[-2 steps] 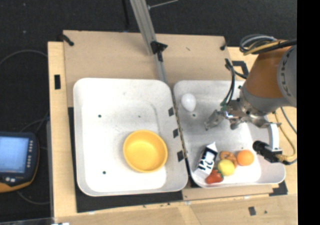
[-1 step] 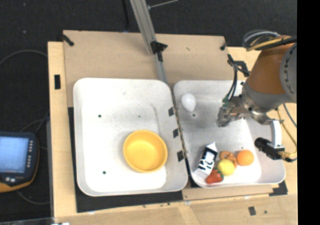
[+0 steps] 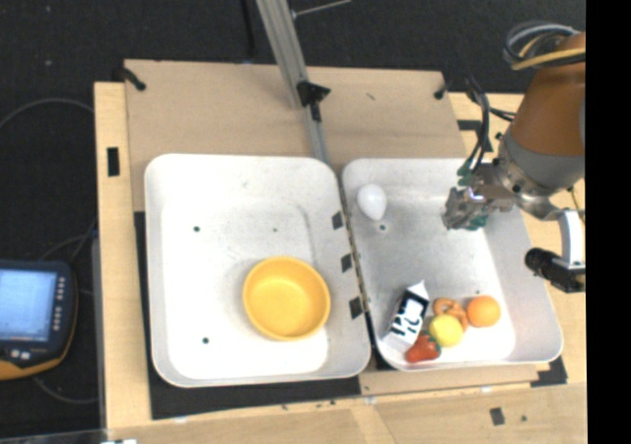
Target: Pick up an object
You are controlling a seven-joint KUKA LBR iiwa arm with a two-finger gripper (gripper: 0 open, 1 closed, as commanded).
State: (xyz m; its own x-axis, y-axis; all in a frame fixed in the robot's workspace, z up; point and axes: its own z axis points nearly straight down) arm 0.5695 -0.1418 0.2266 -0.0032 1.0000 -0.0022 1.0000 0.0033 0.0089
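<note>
A tan bench (image 3: 227, 107) on a dark floor bears two white bins side by side. The left bin (image 3: 197, 195) holds a yellow bowl (image 3: 287, 297) near its front. The right bin (image 3: 493, 264) holds the small things: a white egg-like ball (image 3: 371, 200) near its back left corner, and at its front a cluster of a black-and-white carton (image 3: 407, 317), an orange (image 3: 483, 311), a yellow-green fruit (image 3: 447, 331), a peach-coloured fruit (image 3: 449, 309) and a small red piece (image 3: 424, 350), all touching or just beside one another.

The arm (image 3: 547, 126) reaches in from the right, and its gripper (image 3: 465, 210) hangs over the back right part of the right bin, on bare floor, well apart from the cluster and apart from the ball. How wide the tool stands I cannot tell; it is too small and dark.

I judge the task barely begun: no thing is lifted, every thing lies in its bin, and the reach, the grasp and the lift are all left.
</note>
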